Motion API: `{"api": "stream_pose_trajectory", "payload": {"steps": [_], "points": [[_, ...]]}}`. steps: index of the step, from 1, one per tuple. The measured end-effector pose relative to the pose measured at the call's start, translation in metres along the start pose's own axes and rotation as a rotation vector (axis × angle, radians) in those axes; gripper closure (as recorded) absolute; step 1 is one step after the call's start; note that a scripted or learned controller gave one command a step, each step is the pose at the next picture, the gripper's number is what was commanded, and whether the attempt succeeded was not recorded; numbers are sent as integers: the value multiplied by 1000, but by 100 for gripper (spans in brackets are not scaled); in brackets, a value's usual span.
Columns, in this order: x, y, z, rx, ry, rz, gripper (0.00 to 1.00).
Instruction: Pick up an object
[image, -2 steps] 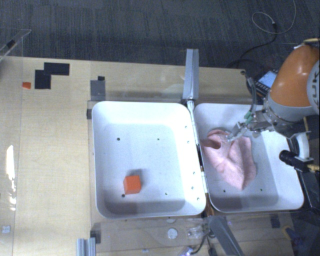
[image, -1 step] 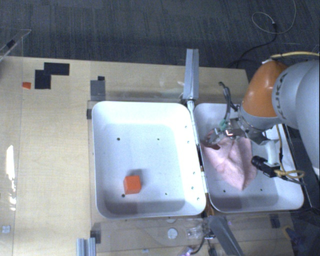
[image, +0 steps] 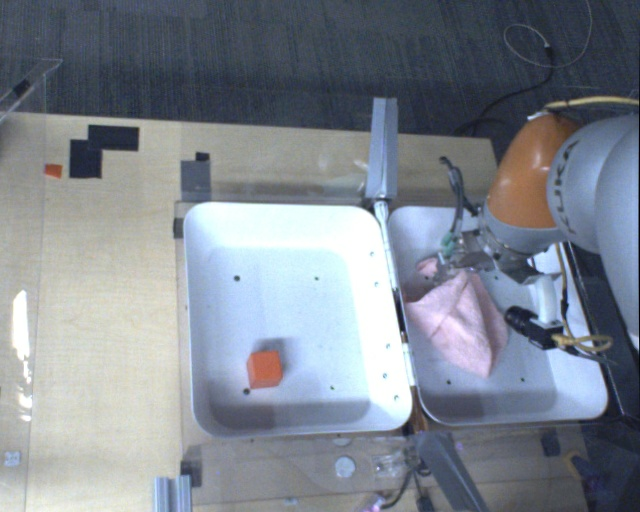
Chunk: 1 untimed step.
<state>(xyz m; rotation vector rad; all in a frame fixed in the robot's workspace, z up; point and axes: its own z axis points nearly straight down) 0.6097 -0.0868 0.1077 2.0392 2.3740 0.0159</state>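
Claw (image: 462, 256) sits over the upper part of the right bin (image: 575, 400), below the arm's orange band (image: 525, 185). Pink cloth (image: 458, 320) hangs or drapes directly beneath the claw, its top corner bunched right at the fingertips and the rest spreading down toward the bin floor. Cannot tell claw state, nor whether the cloth is truly pinched. Orange block (image: 265, 369) lies in the left bin (image: 200, 300), lower left, well apart from the claw.
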Motion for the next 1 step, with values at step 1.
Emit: {"api": "stream_pose_trajectory", "payload": {"steps": [1], "points": [[26, 61, -79, 5, 1, -189, 100]]}}
